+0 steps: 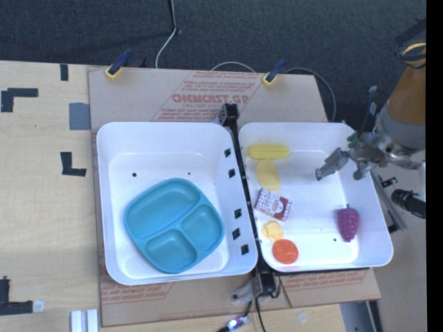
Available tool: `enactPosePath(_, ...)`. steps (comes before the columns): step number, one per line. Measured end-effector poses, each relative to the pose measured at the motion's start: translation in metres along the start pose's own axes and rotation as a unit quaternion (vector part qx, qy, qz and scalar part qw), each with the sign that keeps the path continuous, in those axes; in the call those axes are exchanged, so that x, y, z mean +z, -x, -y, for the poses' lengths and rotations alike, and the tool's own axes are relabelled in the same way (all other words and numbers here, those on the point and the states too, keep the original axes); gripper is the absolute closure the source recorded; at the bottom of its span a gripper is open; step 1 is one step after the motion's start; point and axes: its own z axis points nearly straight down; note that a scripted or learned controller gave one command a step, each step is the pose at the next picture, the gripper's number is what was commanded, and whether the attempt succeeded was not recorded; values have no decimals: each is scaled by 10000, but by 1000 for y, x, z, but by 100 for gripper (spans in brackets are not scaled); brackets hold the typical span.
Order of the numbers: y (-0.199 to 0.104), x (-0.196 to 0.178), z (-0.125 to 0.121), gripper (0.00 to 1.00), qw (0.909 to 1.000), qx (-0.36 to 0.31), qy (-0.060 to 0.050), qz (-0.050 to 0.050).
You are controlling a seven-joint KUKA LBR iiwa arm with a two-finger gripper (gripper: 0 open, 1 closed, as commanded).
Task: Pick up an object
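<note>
Arm over right bin's far-right corner, jaws apart, empty.

Grey arm, orange band, dark metal claw.

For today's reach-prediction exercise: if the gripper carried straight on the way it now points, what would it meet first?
The gripper points left across the right bin; likely the yellow items by the divider, though its height is unclear.

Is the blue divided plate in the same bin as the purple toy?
No: the blue divided plate lies in the left bin, the purple toy in the right bin.
</note>
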Motion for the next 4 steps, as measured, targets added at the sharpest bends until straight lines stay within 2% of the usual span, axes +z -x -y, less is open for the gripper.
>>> enactPosePath(1,-1,-8,-3,0,10000,-23,67,15)
enactPosePath(3,-15,98,10,0,10000,-20,44,10)
enactPosePath(4,-14,126,8,0,10000,-18,86,16)
